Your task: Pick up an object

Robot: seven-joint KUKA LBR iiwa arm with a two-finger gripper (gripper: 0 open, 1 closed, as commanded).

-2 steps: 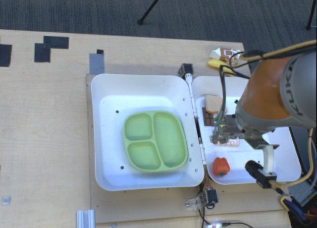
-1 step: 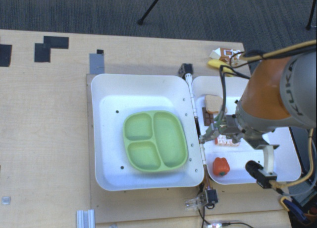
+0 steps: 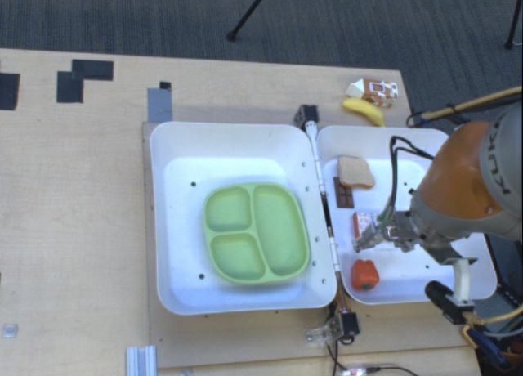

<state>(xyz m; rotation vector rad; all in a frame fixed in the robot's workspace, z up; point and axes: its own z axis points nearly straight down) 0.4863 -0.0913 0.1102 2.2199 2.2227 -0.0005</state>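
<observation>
My gripper (image 3: 369,234) hangs low over the middle of the right bin (image 3: 409,288), reaching in from the right under the orange-banded wrist. Just to its left, touching or nearly touching the fingertips, lies a small red and white packet (image 3: 360,223). A red-orange pepper-like toy (image 3: 364,274) sits below it near the bin's front. A tan bread slice (image 3: 355,172) lies at the bin's back, with a small brown bar (image 3: 344,195) just under it.
The left bin (image 3: 176,227) holds a green three-compartment plate (image 3: 255,233). A yellow banana (image 3: 363,109) and a small carton (image 3: 374,89) lie on the bench behind the right bin. Cables run at the right edge.
</observation>
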